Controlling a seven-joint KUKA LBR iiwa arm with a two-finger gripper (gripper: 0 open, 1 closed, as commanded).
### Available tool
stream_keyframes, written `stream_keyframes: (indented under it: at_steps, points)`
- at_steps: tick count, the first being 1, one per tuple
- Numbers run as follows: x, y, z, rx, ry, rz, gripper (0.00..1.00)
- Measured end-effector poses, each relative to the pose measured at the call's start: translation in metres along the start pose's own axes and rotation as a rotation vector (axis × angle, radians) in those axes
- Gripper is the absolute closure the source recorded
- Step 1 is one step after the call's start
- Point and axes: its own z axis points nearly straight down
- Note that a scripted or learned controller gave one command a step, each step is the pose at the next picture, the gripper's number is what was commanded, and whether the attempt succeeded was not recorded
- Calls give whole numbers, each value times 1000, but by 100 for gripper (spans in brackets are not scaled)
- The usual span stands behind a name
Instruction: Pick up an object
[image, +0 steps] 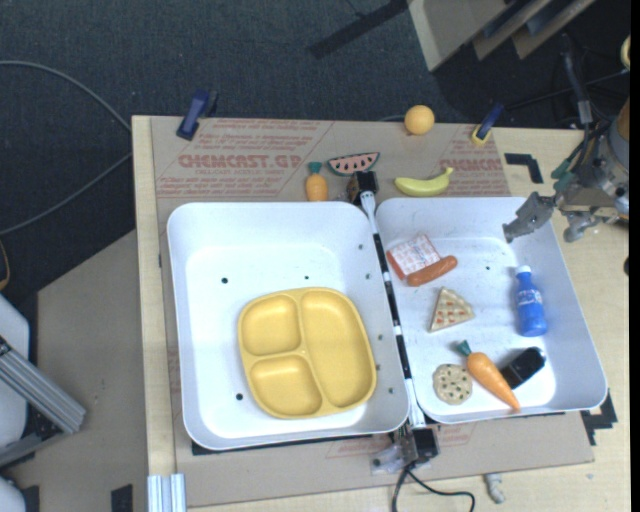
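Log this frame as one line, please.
gripper: above right white bin's far-right edge, holding nothing | blue plastic bottle: lying in bin | orange toy carrot: untouched

two white bins (200, 240) sit on a tan board printed with red lettering (240, 158). the left bin holds a yellow divided plate (305, 352); the right holds a blue bottle (529, 302) with a white cap, an orange carrot (490, 378) with a green top, a black block (524, 365), a speckled tan cookie (452, 383), a yellow pizza slice (451, 309) and a red sausage (432, 270).
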Motion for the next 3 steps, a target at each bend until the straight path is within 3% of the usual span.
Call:
stream_keyframes:
  at_steps: [1, 2, 3]
  points:
    - [-61, 32, 76, 3, 0, 1, 0]
    - [-56, 19, 117, 3, 1, 1, 0]
    - [-53, 10, 195, 4, 9, -3, 0]
